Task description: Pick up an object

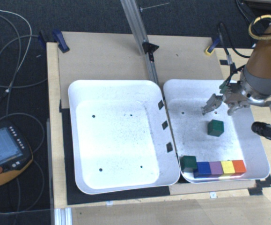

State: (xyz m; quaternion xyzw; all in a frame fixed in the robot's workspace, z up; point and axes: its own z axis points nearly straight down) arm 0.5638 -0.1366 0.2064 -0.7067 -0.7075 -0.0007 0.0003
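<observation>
1. Since the small dark green cube [215,128] looks rigid and light, I judge it takes a firm pinch across two opposite flat faces; smooth sides might slip.
2. My claw [224,105] hangs just above the cube, fingers spread apart, holding nothing.
3. Around the cube, the shallow white right-hand bin [191,95] floor is flat and bare; a row of coloured blocks [213,167] lies well below it.

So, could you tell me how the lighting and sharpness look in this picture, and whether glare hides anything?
In the camera view, light is even and soft; the white right bin and left bin are bright but not blown out, their dark specks still visible. The green cube casts only a faint shadow. The end effector looks slightly soft, the row of coloured blocks reads clearly.
</observation>
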